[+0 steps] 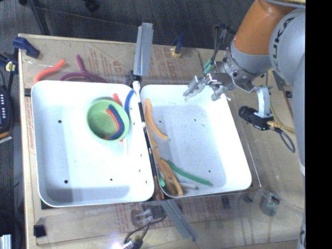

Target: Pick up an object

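Right bin — tool above, spread, holding nothing.

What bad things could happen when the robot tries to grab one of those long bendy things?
The gripper hangs over the right bin's far edge, so it might bump that rim going down. The orange strip lies close along the bin's left wall, leaving little room to get around it. The green strip and other pieces are heaped in the near corner, so a grab there could catch several or slip off.
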Action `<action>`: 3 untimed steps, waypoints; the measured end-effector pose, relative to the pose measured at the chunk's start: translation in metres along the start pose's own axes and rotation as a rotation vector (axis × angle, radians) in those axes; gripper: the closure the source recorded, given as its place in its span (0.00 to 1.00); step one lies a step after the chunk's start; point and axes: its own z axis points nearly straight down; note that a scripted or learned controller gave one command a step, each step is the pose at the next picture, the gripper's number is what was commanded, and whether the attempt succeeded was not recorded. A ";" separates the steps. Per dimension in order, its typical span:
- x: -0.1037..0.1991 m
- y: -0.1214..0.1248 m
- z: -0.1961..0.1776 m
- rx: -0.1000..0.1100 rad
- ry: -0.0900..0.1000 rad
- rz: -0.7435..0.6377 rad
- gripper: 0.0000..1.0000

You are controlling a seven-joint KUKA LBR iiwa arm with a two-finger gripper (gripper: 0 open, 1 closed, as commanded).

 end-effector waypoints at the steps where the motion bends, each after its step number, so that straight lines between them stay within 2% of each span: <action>1: 0.088 0.006 0.058 0.000 0.000 -0.181 0.00; 2: 0.053 0.021 0.138 -0.002 -0.002 -0.171 0.00; 3: 0.042 -0.008 0.184 -0.019 -0.022 -0.206 0.00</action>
